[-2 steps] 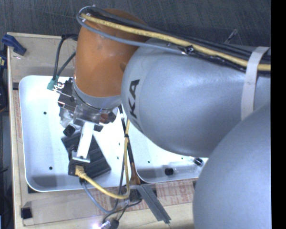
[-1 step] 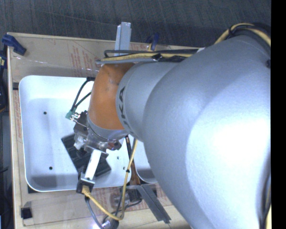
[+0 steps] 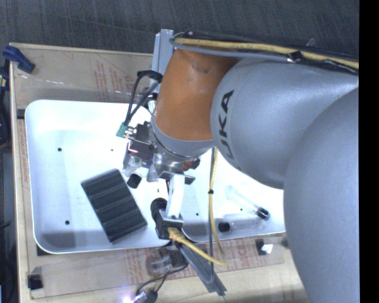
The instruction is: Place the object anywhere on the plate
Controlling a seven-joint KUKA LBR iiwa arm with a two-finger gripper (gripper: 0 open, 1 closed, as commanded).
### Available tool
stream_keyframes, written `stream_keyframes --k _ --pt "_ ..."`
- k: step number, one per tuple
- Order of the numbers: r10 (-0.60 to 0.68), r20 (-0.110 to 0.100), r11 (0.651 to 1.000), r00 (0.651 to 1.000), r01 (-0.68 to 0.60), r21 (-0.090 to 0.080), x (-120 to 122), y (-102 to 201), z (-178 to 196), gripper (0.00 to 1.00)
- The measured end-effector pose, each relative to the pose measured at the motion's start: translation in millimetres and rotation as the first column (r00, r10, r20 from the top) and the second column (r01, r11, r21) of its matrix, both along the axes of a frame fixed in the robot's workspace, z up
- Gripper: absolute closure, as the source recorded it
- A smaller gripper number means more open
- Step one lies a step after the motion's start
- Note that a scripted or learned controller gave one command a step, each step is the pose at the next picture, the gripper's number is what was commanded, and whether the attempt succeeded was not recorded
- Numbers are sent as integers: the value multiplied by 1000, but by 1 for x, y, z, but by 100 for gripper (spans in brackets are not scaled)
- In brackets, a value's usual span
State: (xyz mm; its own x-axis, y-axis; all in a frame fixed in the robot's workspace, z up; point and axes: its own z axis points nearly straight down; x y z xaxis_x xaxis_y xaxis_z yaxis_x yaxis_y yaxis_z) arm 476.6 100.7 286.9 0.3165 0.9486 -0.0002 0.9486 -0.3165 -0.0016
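White plastic makes up the left bin, and one dark ribbed rectangular block lies in it, tilted, toward the bin's six o'clock edge. From where I stand that is the single loose thing on that side. Just at the block's two o'clock hangs the gripper, a cluster of metal and black parts under the wrist; whether it grips anything I cannot tell. Nothing shows the block touching it. One grey arm with one orange band covers most of the second bin. At the arm's six o'clock one clear syringe-like tube with a dark tip rests on the white floor. One yellow cable hangs across it.
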Motion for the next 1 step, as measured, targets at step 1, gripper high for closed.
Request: stream_keyframes --k 1 --pt "-124 -5 992 992 124 -3 44 77 -55 100"
